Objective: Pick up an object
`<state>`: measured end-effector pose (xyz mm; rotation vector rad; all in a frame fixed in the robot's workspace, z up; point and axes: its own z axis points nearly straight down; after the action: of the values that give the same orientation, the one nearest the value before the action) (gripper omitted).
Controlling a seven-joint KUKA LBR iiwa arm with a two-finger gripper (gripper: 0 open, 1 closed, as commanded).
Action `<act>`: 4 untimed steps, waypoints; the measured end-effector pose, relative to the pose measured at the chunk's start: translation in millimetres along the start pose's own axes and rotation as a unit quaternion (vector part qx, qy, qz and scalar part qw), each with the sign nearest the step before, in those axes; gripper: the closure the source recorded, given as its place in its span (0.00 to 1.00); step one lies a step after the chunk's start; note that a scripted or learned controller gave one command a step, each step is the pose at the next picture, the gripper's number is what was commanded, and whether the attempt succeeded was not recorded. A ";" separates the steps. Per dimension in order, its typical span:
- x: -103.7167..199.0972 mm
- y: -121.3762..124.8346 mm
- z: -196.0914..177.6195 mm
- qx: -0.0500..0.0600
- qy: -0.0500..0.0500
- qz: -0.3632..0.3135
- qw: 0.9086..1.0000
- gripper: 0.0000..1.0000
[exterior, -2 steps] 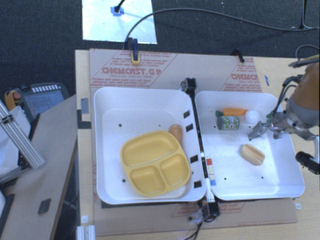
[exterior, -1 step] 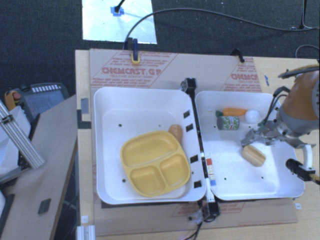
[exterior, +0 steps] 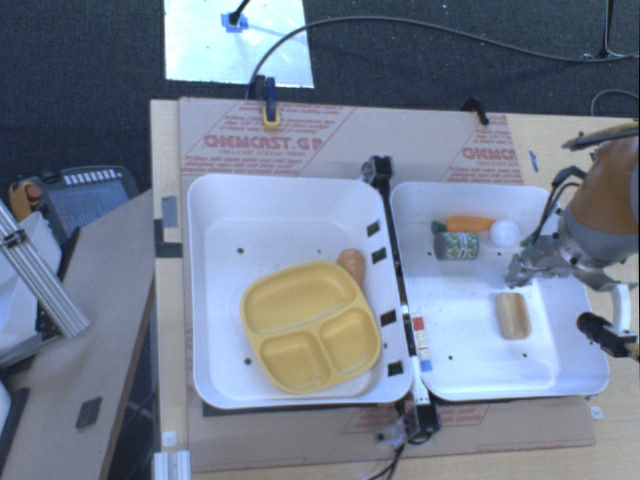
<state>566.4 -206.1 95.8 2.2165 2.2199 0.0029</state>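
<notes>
In the right bin (exterior: 470,368) lie a tan bread-like piece (exterior: 513,315), a green can (exterior: 457,245) on its side, an orange carrot (exterior: 470,224) and a white ball (exterior: 504,232). My gripper (exterior: 520,271) comes in from the right over that bin, just above the far end of the bread-like piece and to the right of the can. The orange-banded wrist (exterior: 610,203) sits over the bin's right rim. Nothing is visibly held.
The left bin (exterior: 230,218) holds a yellow three-compartment tray (exterior: 310,325) with a tan rounded object (exterior: 351,263) at its far right corner. A black divider (exterior: 395,288) runs between the bins. A cable (exterior: 400,23) crosses the dark floor behind the bench.
</notes>
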 end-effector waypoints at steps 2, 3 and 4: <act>1.0 -4.4 -108.9 -0.001 0.000 -0.001 1.000 1.00; 3.9 -1.0 -173.5 -0.002 -0.001 -0.002 1.000 1.00; 52.7 14.5 -177.7 0.000 0.001 -0.004 1.000 1.00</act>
<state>580.0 -153.1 273.5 2.2089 2.2303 0.0054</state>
